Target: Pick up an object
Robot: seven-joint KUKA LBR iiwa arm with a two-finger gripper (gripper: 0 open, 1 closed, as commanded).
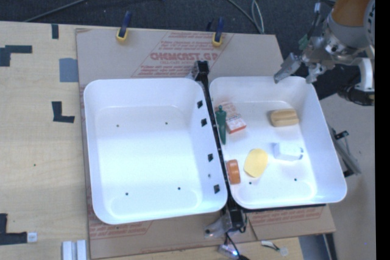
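Note:
My gripper (298, 73) hangs over the far right corner of the right bin (329, 158), its two fingers spread open with nothing between them. Inside that bin a tan block (283, 117) lies closest to it, just below and to the left. A white lumpy object (287, 151) and a yellow round piece (256, 162) rest nearer the front. Along the bin's left wall I see a small red and white box (235, 122), a green stick (220, 125) and an orange item (233, 172).
The left bin (97, 149) stands beside the right one, joined by a row of black clips (210, 137). Both sit on a cardboard sheet (170, 55) held by two clamps at the back. Cables trail across the dark floor behind.

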